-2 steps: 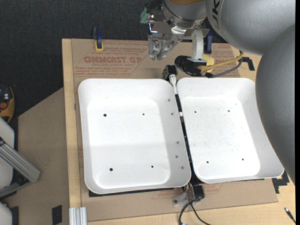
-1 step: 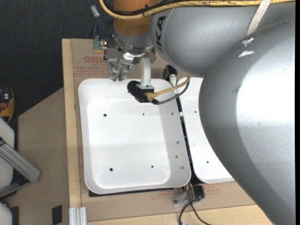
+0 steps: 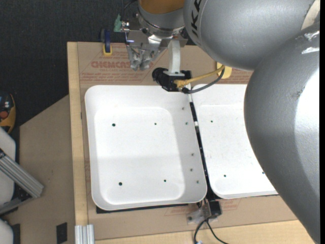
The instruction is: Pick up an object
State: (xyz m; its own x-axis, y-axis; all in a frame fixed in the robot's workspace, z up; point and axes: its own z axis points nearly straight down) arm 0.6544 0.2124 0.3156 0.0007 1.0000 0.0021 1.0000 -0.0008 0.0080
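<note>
My gripper (image 3: 141, 61) hangs beyond the far rim of the left white bin (image 3: 90, 136), over the brown board with red lettering. It is raised well above the bench, under the orange band of the arm. No loose object shows between or below it. The left bin's floor shows just a few small dark dots. The right white bin (image 3: 228, 184) lies beside it, and the grey arm covers most of that bin.
A black fitting with a yellow cable (image 3: 170, 79) sits at the bins' shared far corner. A blue and yellow clamp (image 3: 106, 40) grips the board's far left edge. A cable and connector (image 3: 209, 210) lie at the near edge. Metal rails stand at the left.
</note>
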